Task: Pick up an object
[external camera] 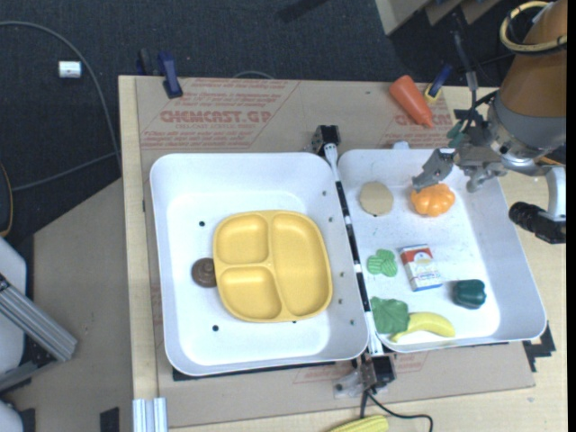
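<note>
floor: dark carpet all round from where I'm watching, with a brown cardboard sheet laid over the tabletop (225, 106) so the bins have a flat base to sit on.
left bin: the left bin (171, 241) just has the yellow divided plate (270, 265) in the middle and a small brown disc (204, 272) tucked against its left edge. Looks like the drop-off side to me.
right bin: the right bin (504, 232) is where all the pickable stuff is spread out: beige round thing (377, 198), green leafy pieces (382, 263), little red and white box (420, 267), dark green pepper (469, 292), banana (427, 326).
target: my guess is the orange fruit (433, 200), near the bin's top edge, since the arm is parked right over it.
end effector: the end effector (441, 171) hangs just above and touching-close to the orange fruit. Can't tell from this angle how wide it's spread or whether it has hold of anything.
stray: an orange carrot (411, 101) lies outside on the cardboard.
</note>
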`<state>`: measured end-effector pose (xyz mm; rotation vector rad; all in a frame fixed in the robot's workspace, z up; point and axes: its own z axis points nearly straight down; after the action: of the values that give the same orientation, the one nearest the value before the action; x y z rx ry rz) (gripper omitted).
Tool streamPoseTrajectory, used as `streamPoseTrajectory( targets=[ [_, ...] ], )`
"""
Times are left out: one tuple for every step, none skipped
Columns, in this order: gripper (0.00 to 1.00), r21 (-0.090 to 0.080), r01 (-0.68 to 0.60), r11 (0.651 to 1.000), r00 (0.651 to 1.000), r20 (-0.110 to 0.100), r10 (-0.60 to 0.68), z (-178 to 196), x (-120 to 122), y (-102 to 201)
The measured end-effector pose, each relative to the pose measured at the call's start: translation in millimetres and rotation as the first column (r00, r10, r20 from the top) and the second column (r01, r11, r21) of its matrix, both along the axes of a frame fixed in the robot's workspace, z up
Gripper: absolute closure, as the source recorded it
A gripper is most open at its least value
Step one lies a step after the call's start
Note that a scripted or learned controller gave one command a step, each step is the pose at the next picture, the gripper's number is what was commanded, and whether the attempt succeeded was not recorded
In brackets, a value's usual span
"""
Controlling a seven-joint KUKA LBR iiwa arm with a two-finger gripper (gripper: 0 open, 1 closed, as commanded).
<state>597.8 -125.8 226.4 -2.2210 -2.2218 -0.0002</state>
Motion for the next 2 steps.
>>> streamPoseTrajectory(
  targets=[
    [0.0, 0.001, 0.001, 1.0, 1.0, -0.002, -0.001, -132.4, -65.3, 8.7],
    [0.0, -0.001, 0.001, 1.0, 1.0, 0.004, -0.001, -139.8, -56.3, 17.9]
  ],
)
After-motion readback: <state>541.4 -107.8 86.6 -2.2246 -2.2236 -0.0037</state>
